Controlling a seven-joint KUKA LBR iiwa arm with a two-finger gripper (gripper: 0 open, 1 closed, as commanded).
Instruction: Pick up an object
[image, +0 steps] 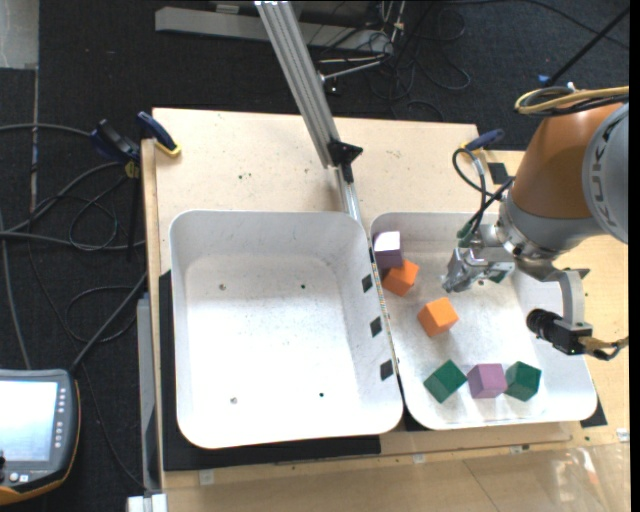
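Observation:
The right bin (560, 398) holds several blocks. A white-topped purple block (387, 245) sits at its far left, with an orange block (401, 277) just in front of it. Another orange block (438, 316) lies near the middle. Along the front edge are a green block (445, 381), a purple block (487, 380) and a second green block (523, 380). My gripper (463, 272) hangs over the bin's middle, up and to the right of the central orange block. Nothing shows between its fingers.
The left bin (200, 300) stands beside the right one. A slanted metal pole (305, 85) comes down to the divide between the bins. Cables and clamps lie at the bench's far left, and a pendant sits at the lower left.

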